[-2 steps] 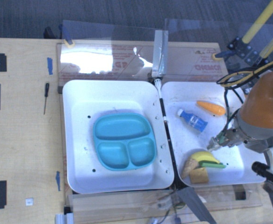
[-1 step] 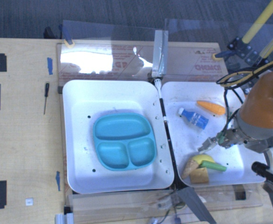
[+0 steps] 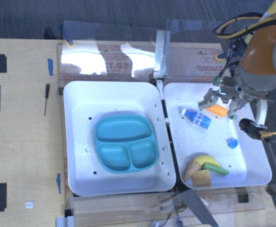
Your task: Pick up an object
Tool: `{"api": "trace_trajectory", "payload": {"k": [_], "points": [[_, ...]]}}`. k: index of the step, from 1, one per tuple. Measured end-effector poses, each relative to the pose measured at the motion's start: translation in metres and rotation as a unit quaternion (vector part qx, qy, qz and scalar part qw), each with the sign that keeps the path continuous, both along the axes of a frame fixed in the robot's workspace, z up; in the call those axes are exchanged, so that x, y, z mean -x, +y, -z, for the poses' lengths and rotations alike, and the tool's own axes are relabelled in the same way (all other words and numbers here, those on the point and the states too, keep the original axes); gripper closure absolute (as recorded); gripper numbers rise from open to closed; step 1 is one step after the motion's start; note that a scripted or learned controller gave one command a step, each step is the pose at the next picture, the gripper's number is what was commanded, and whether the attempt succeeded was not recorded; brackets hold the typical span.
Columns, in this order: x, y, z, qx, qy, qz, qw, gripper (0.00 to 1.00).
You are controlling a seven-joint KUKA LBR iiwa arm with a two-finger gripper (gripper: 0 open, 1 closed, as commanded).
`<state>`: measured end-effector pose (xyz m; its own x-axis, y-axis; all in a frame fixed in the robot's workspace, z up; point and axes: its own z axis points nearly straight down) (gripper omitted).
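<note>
My gripper hangs over the upper part of the right bin, fingers spread open on either side of an orange object lying on the bin floor. A blue and white bottle lies just left of it. Lower down sit a small blue piece, a yellow banana with a green item across it, and a tan block. Nothing is held between the fingers.
The left bin holds a teal divided plate. A clear plastic wall stands behind both bins. A screwdriver lies on the wooden bench at the left. The arm's cables loop at the upper right.
</note>
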<state>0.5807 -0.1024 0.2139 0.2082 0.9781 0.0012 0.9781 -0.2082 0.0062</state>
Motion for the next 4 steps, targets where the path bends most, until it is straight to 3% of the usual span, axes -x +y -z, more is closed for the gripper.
{"api": "trace_trajectory", "payload": {"k": [1,2,3,4], "points": [[-0.026,-0.006,0.126,0.0010,-0.001,-0.089,0.9960,0.00],[-0.001,-0.052,0.119,-0.0002,0.004,-0.040,0.9992,0.00],[0.005,-0.053,0.081,0.0006,0.001,-0.004,1.0000,0.00],[-0.043,-0.050,0.127,0.0009,0.000,0.016,0.9999,0.00]]}}
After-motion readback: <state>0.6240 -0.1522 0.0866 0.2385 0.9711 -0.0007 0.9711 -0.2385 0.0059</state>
